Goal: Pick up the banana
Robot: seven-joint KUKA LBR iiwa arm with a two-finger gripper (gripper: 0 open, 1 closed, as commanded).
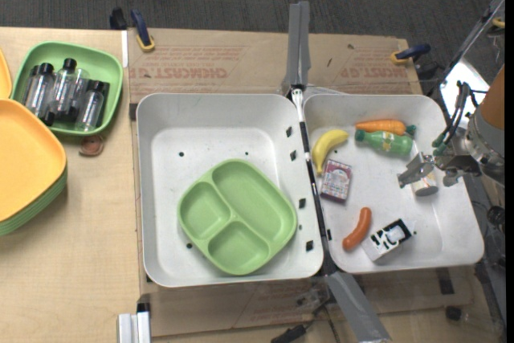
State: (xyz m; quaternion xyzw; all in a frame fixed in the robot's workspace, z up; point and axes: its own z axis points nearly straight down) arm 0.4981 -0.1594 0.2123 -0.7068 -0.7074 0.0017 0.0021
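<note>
The yellow banana [328, 147] lies curved near the left wall of the right bin [450, 253], close to the divider. My gripper [422, 175] hangs over the right side of that bin, well to the right of the banana and apart from it. Its fingers look spread and nothing is between them.
In the right bin also lie a carrot [381, 126], a green bottle [385, 141], a pink card box [336, 180], a red sausage [357, 228] and a black-and-white box [389, 238]. The left bin [161, 132] holds a green divided plate [236, 215]. Orange plates [28, 169] and a green tray of bottles [68, 88] sit at the far left.
</note>
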